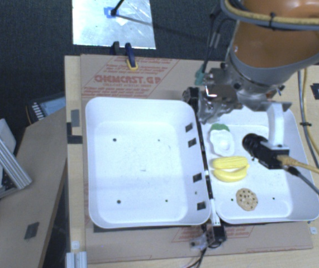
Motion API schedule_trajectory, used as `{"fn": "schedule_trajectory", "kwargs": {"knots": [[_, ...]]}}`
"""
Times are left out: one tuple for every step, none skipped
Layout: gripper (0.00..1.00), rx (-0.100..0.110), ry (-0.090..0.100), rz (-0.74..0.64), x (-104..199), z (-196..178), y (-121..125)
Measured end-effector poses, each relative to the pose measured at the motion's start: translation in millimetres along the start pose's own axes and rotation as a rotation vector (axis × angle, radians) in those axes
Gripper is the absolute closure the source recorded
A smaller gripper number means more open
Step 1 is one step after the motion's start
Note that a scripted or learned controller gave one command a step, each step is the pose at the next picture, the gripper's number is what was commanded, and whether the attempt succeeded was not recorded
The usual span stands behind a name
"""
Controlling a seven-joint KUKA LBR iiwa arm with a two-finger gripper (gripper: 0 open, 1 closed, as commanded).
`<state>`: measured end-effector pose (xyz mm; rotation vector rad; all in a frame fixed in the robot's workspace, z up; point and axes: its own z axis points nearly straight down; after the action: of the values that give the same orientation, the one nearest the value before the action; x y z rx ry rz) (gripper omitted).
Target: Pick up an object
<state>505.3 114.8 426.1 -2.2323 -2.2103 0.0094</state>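
The right bin (293,205) holds three things near its left wall. A white object with a green top (222,140) lies farthest back. In front of it lies a yellow banana-shaped piece (230,169). A round brown cookie (247,199) is nearest the front. My gripper (208,106) hangs over the bin's far left corner, just behind the white and green object. The wrist's dark hardware hides its tips.
The left bin (142,166) is bare white with a few small dark dots. A black cylinder on a white bracket (262,149) with a yellow cable juts over the right bin's middle. The grey and orange arm (282,27) covers the far right.
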Motion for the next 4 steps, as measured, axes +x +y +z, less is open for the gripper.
{"fn": "schedule_trajectory", "kwargs": {"knots": [[1.0,-0.004,0.005,-0.016,26.4,17.3,-19.5],[1.0,-0.01,0.006,-0.01,13.2,-22.0,-18.6],[1.0,-0.004,0.004,-0.011,18.2,19.2,-18.7],[1.0,-0.009,0.006,-0.013,17.0,-8.2,-18.6]]}}
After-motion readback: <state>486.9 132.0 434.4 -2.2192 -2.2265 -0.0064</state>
